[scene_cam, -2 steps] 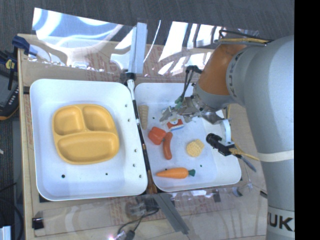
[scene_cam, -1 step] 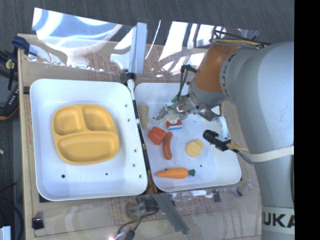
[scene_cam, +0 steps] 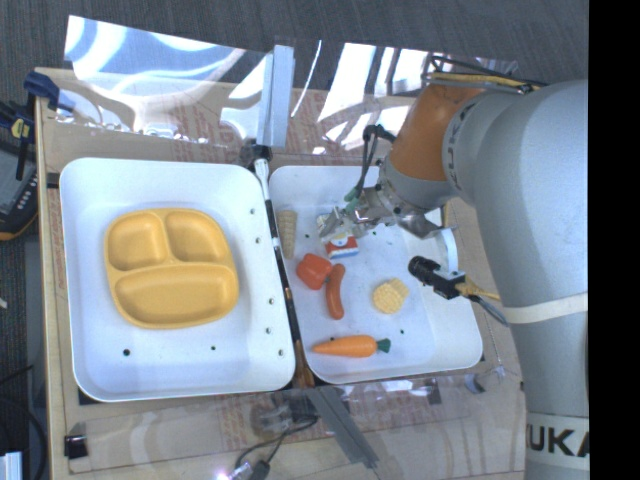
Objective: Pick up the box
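Right bin (scene_cam: 450, 353), box (scene_cam: 343, 248) just beneath gripper (scene_cam: 340, 223)

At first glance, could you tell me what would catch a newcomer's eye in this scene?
The big grey arm with its orange band reaches in from the right, its gripper low over the small box in the right bin. Next, the yellow divided tray fills the middle of the left bin, while a carrot lies near the right bin's front edge.
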`<state>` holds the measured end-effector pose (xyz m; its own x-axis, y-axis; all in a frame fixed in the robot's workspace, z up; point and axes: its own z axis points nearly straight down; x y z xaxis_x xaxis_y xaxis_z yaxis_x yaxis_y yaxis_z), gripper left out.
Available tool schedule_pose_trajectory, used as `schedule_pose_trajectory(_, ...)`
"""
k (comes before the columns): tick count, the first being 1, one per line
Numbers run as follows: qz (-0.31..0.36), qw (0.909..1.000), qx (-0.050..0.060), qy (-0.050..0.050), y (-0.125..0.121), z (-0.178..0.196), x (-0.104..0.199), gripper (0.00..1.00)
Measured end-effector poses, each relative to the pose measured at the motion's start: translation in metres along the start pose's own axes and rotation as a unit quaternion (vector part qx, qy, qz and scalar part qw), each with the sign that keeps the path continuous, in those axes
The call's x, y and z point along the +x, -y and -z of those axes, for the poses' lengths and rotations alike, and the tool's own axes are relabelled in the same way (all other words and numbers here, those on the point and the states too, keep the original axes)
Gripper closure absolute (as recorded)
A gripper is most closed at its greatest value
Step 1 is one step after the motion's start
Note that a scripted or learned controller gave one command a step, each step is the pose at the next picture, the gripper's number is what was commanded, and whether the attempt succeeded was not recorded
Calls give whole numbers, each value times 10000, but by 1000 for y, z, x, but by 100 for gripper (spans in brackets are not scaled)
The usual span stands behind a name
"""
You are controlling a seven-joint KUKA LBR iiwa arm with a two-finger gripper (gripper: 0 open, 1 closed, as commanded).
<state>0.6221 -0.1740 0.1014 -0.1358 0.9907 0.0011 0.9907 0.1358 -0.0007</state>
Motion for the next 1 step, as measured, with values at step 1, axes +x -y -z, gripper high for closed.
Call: schedule_pose_trajectory(1, -705, 9975, -2, 5, -32, 104, -21, 100)
